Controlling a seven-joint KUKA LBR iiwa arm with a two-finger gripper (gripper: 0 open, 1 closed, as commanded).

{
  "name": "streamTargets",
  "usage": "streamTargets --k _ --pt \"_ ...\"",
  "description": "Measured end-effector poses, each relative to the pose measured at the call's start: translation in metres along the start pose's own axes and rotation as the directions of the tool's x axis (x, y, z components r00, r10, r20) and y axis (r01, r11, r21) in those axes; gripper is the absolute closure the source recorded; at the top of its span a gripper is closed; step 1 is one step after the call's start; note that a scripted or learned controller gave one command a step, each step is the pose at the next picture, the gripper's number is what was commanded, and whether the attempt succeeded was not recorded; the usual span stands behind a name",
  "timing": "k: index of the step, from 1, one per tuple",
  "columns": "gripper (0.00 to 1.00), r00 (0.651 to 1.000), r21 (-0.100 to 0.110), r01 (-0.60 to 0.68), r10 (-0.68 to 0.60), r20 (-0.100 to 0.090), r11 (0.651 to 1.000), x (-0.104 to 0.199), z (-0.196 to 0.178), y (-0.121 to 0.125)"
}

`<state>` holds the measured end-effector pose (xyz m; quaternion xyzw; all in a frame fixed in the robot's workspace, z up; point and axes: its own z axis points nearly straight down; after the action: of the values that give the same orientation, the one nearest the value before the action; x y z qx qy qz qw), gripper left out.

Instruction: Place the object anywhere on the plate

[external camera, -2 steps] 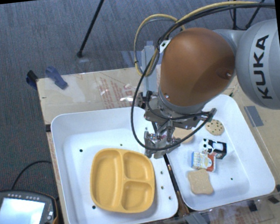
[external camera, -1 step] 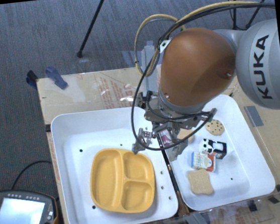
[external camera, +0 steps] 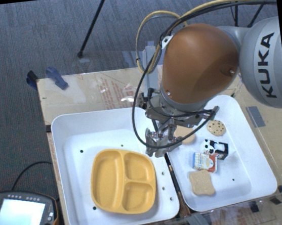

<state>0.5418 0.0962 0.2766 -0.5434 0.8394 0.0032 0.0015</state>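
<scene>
Arm (external camera: 199, 64): closest to the lens, its big orange band hides much of the right bin's upper left; grey link lettered KUKA runs off to the right, cables looping above.
Gripper (external camera: 161, 141): hangs over the seam between the two bins, just past the plate's upper right corner. From here I can't tell how far apart the jaws stand, and I can't make out anything between them.
Tan piece (external camera: 186, 133): pokes out just right of the gripper, partly hidden under the arm; touching or not, I can't tell.
Cookie (external camera: 216, 127): round, dotted, in the right bin, near the tan piece.
Carton (external camera: 205, 160): small, lying in the right bin, below the cookie.
Cow toy (external camera: 216, 148): black and white, just beside the carton.
Toast (external camera: 202, 183): in the right bin, nearest its front edge.
Plate (external camera: 123, 180): yellow, three compartments, in the left bin.
Left bin (external camera: 67, 134): white, shallow.
Right bin (external camera: 249, 162): white, touching the left one.
Pendant (external camera: 22, 218): lit screen, on the floor at lower left.
</scene>
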Motion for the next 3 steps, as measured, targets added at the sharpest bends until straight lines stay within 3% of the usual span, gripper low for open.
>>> streamTargets --k 1,3 --pt "0.0 1.0 -0.001 -0.001 0.001 0.0 1.0 0.0004 0.0005 -0.0002" --pt "0.0 1.0 -0.001 -0.001 0.001 0.0 1.0 0.0004 0.0005 -0.0001"
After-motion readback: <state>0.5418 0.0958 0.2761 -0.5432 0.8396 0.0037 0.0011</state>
